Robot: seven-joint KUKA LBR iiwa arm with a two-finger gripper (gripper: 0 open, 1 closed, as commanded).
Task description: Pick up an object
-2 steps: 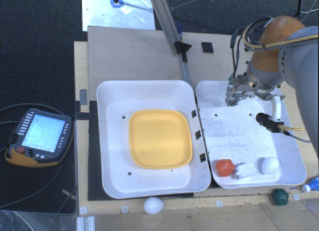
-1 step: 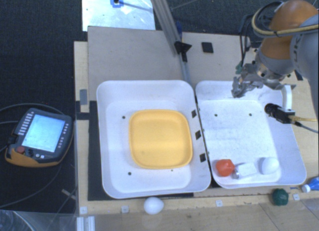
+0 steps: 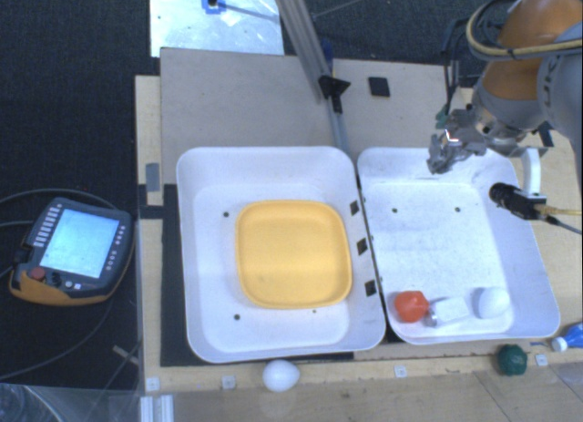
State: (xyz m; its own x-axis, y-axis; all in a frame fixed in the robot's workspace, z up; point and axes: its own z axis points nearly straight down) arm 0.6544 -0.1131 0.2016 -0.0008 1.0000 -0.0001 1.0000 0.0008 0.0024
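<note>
The hand (image 3: 443, 158) hangs over the far edge of the right bin (image 3: 519, 256), near its far left corner, with the grey arm (image 3: 524, 65) and its orange band reaching in from the right (whether it is apart or together I cannot tell, it is too small and blurred). Nothing shows between it and the bin floor.

The things to pick lie well apart from it, along the near edge of that bin: a red ball (image 3: 410, 305) at the near left corner, a white bottle (image 3: 446, 311) lying on its side just beside it, and a white ball (image 3: 493, 302) further right.

The left bin (image 3: 205, 229) holds a yellow plate (image 3: 293, 252) at its middle.

On the surface (image 3: 237, 101), past the bins' near edge, sit a white egg (image 3: 281, 375) and a dark green ball (image 3: 511, 359). A handheld pendant (image 3: 73, 249) lies off to the left.
</note>
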